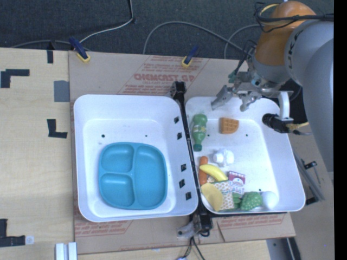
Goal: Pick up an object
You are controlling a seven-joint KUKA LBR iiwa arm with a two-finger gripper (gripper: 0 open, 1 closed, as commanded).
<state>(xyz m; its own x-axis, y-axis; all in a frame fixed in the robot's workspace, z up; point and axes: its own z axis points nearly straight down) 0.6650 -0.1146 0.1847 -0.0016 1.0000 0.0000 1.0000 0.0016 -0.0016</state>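
My gripper hangs over the back edge of the right bin, its two fingers spread open with nothing between them. Just in front of it, an orange waffle-like piece lies on the bin floor. A green bottle lies along the bin's left wall. Toward the front sit a small white object, a carrot, a banana, a yellow piece, a printed packet, a green broccoli-like item and a white ball.
The left bin holds a blue divided plate. A black divider with clips runs between the bins. Cables cross the dark floor behind the cardboard sheet. The arm's grey body and orange band fill the upper right.
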